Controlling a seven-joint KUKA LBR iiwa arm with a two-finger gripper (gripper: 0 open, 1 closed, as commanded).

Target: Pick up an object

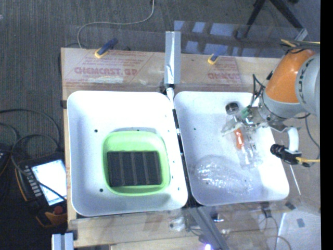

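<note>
Camera view has the gripper (243,123) low in the right bin (208,105), opening unreadable, beside an orange-marked clear object (240,139); crinkled plastic (221,173) nearby could snag or slip.

Bins (88,113) glossy white plastic; green tray (117,139) smooth plastic; bag (221,173) clear crinkled film; bench (125,69) matt board.

I see a crumpled clear plastic bag (221,174) lying flat in the right bin (208,113), near its front wall, glinting and partly see-through
</note>
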